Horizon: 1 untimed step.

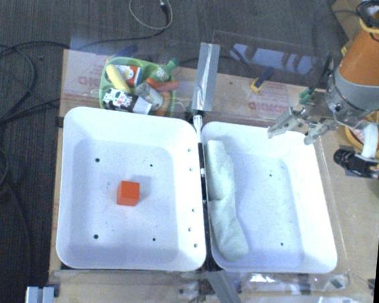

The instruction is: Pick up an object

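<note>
One orange cube (128, 193) in left bin (84, 130), one pale folded cloth (224, 205) in right bin (317, 215), gripper (298, 130) fingers spread wide, holding nothing, over right bin's far rim

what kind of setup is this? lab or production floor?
Most likely a robotics lab bench: two shallow white plastic bins taped side by side, loose black cables across grey carpet, and a small green basket of toy objects behind them.
</note>
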### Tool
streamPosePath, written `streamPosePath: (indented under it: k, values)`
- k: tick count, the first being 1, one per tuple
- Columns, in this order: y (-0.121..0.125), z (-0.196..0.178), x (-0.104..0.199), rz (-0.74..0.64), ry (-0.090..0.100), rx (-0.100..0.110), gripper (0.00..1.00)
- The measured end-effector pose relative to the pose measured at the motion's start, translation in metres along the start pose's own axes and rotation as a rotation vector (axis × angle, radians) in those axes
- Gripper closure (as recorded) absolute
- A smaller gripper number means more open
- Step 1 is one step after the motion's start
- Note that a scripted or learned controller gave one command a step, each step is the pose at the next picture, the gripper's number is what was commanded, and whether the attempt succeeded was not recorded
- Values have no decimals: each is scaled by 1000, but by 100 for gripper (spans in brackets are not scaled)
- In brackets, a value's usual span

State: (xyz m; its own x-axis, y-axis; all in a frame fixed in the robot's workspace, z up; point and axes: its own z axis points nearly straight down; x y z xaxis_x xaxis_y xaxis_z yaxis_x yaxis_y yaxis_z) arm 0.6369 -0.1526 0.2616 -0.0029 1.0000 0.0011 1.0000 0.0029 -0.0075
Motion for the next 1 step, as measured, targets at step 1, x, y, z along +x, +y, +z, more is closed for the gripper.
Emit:
streamPosePath:
  k: [1]
  values:
    - [-64, 121, 7, -47, 1, 0, 0]
